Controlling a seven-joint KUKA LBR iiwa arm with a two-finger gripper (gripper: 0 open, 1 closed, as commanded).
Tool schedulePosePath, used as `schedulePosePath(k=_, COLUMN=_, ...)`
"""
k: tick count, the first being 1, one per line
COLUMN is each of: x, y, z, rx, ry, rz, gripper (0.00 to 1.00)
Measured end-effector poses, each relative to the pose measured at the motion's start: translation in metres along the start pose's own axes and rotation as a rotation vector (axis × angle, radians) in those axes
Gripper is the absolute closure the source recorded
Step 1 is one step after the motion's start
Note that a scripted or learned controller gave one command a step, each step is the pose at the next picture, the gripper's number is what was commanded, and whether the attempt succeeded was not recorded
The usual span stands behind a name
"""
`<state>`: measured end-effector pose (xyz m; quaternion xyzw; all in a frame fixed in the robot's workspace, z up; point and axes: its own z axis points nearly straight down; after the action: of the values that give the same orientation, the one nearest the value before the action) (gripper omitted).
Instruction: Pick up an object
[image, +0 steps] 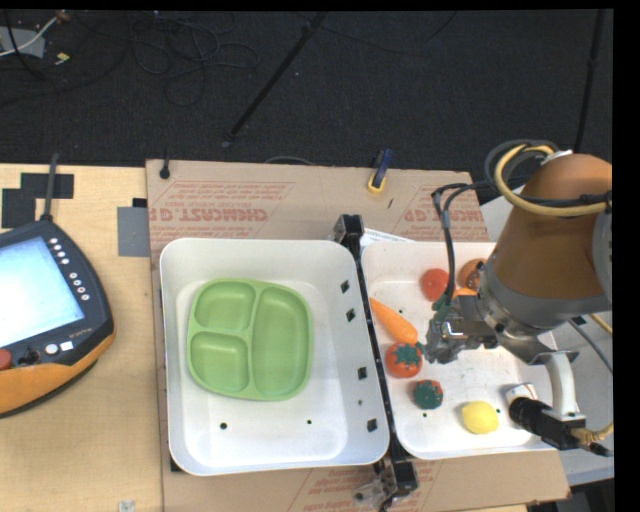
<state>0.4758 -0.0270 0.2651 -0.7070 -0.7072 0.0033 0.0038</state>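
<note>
Camera view: gripper (437, 345) low in right bin (520, 445), beside tomato (403, 360) and carrot (393, 321); finger state impossible to tell. Nothing lifted yet; grasping and raising left to do.

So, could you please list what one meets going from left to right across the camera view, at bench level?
Teach pendant → green divided plate in the left bin → carrot → green toy → yellow lemon in the right bin.
</note>
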Motion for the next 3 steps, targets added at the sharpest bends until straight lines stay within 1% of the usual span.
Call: schedulePosePath(k=3, x=-0.004, y=0.0, z=-0.022, rx=0.024, ry=0.003, rz=0.004, gripper=1.0)
